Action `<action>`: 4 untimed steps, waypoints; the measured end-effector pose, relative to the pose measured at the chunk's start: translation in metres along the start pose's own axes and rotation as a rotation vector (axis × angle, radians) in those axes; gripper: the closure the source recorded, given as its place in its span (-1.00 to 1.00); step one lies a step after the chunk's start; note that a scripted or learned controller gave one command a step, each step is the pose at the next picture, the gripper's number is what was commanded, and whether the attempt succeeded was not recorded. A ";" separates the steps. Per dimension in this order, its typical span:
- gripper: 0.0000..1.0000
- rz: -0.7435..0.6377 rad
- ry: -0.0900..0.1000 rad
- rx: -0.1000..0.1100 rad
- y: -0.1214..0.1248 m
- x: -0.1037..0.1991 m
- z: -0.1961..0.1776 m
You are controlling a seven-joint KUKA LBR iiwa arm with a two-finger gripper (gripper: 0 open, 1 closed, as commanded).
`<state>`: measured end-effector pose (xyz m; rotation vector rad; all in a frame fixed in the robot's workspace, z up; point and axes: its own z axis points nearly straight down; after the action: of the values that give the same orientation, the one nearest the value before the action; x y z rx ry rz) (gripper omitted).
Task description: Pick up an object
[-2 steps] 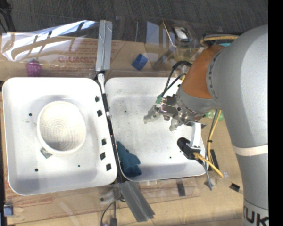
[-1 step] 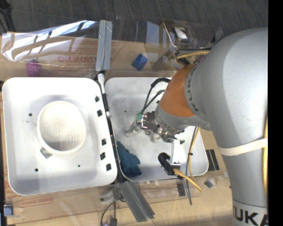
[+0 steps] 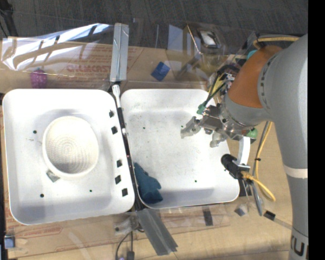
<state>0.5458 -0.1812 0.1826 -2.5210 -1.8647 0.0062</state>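
The dark teal cloth (image 3: 147,184) lies crumpled in the near left corner of the right bin (image 3: 168,145), pressed against the wall that divides the 2 bins. It is the only loose thing in that bin and the likeliest thing to pick up. The claw (image 3: 203,128) hangs over the right half of the same bin, well apart from the cloth, and nothing sits between its fingers; whether they are spread or pressed together cannot be told from this angle.

To do this step well, the arm (image 3: 260,85) would probably need to travel toward the near left corner, come down with the claw opened wide, and close on the highest fold of the cloth rather than its flat edge. The corner is tight, so one finger risks catching the divider or the bin wall; approaching from the open middle of the bin looks safer.

The left bin (image 3: 21,145) holds a white ribbed bowl (image 3: 70,145) turned upside down near its center, with a small grey scrap (image 3: 53,175) just beside its near edge.

Farther back, on the counter (image 3: 86,64) beyond the bins, a small blue block (image 3: 160,71) sits behind the right bin and a purple object (image 3: 38,79) behind the left, under clear plastic sheeting (image 3: 59,39).
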 end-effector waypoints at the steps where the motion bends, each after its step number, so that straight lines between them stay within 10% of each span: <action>1: -1.00 -0.027 -0.001 0.002 -0.100 0.091 -0.031; 2: -1.00 -0.052 -0.001 0.002 -0.045 0.025 0.030; 3: -1.00 -0.034 0.000 0.001 -0.081 0.066 0.095; 4: -1.00 0.015 0.000 0.000 -0.035 0.056 -0.003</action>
<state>0.5292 -0.1171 0.1859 -2.5352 -1.8464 0.0063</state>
